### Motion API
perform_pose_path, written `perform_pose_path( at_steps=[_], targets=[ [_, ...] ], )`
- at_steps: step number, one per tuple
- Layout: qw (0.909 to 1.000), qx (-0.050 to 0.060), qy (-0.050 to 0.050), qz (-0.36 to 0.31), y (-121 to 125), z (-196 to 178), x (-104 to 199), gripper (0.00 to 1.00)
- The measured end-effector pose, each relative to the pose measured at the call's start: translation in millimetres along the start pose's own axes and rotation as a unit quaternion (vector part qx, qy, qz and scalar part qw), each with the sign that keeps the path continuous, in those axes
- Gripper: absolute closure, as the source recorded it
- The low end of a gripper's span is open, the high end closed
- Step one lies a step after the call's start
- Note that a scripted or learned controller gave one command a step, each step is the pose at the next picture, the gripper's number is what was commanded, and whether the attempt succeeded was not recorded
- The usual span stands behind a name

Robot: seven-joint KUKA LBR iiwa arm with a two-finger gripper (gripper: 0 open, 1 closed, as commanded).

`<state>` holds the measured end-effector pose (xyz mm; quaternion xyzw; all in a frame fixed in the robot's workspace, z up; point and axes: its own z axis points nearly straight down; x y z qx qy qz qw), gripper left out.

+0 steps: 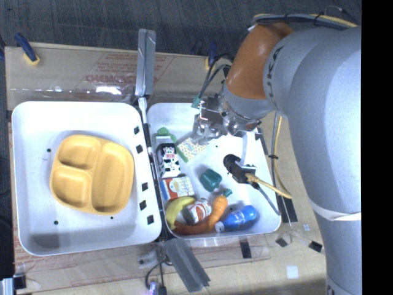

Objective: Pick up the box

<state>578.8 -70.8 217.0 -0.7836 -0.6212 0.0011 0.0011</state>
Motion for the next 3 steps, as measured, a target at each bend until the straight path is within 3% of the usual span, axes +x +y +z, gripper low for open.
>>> perform_pose_path(
  at_steps=[1,2,3],
  targets=[
    [1.0000,0.000,0.000,0.000,-0.1,0.2,-0.1,0.00],
    [0.9951,0.001,0.000,-0.099,7.0,101.2,-50.9,0.00],
    [0.9949,0.001,0.000,-0.101,7.1,91.3,-50.6,1.00]
  ],
)
